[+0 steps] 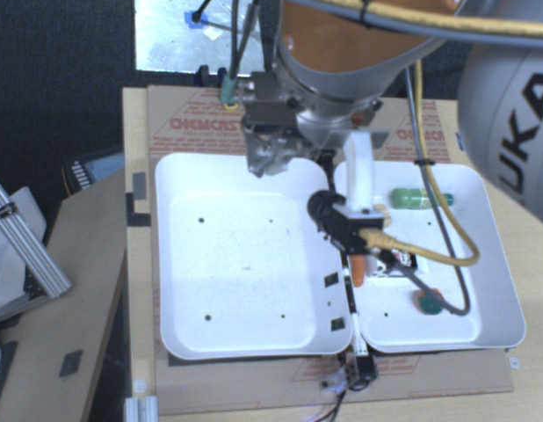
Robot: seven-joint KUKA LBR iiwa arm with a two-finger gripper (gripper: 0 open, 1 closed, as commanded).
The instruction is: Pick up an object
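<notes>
Two shallow white bins share the tabletop, set side by side on a sheet of brown cardboard with red print. Starting at the left, the left bin shows its pale floor with a few dark specks. My gripper hangs over the far rim of that bin, close to its right-hand corner (the metal there is a grey blur, so I cannot tell whether it is wide or narrow).

Across the seam between the bins, the right bin holds everything I might pick up. An orange piece lies just inside its left wall, about midway along the seam. Just beside it to the right is a small black-and-white thing, too small for me to name. Farther back, a green capsule lies on its side near the far wall. Toward the near side sits a small teal lump, apart from the capsule. All four are well apart from my gripper.
</notes>
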